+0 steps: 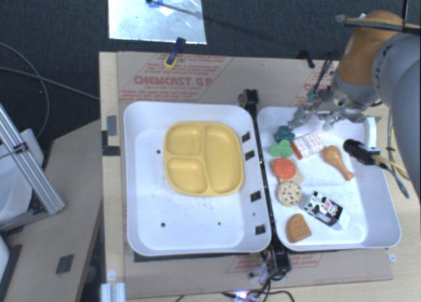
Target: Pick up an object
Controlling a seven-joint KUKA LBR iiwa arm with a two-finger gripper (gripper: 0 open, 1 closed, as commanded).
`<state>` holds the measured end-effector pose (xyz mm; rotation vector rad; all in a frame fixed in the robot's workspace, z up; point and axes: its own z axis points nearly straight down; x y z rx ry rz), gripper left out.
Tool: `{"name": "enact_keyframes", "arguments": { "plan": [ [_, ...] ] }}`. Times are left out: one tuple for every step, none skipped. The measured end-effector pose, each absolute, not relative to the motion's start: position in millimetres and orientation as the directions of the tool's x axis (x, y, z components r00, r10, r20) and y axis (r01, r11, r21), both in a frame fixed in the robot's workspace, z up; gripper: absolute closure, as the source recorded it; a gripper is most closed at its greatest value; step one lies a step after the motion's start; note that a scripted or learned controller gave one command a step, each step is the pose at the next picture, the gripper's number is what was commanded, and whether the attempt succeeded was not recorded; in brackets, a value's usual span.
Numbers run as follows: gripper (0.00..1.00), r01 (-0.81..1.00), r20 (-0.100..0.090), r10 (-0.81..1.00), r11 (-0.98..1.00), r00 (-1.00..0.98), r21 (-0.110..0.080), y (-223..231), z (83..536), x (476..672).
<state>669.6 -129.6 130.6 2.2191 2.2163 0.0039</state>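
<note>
Reaching in from the table's (112, 162) right edge, the grey arm (388, 57) puts its gripper (301, 118) over the far edge of the right bin (381, 225), near that bin's far left corner. Whether the gripper is open or closed cannot be told from this angle, and nothing can be seen in its hold. Just beneath its tip a teal toy (284, 133) lies near the bin's left wall, with a green toy (282, 149) right beside it on the near side and a small red and white box (307, 144) next to both. A toy drumstick (337, 160) lies toward the middle of the bin. Along the left wall, nearer the table's front edge, come a red-orange round piece (284, 168), a speckled cookie (289, 193) and an orange bread-like piece (298, 228) at the near left corner. A black and white carton (325, 209) lies beside the cookie. The left bin (141, 228) holds a yellow divided plate (202, 158), set toward its far edge.
</note>
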Motion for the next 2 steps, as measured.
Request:
{"name": "enact_keyframes", "arguments": {
  "plan": [
    [0.0, 1.0, 0.001, 1.0, 0.013, -0.013, 0.009, -18.8, 189.3, 670.6],
    [0.0, 1.0, 0.005, 1.0, 0.013, -0.013, 0.003, 77.4, 185.1, 668.7]
  ]
}}
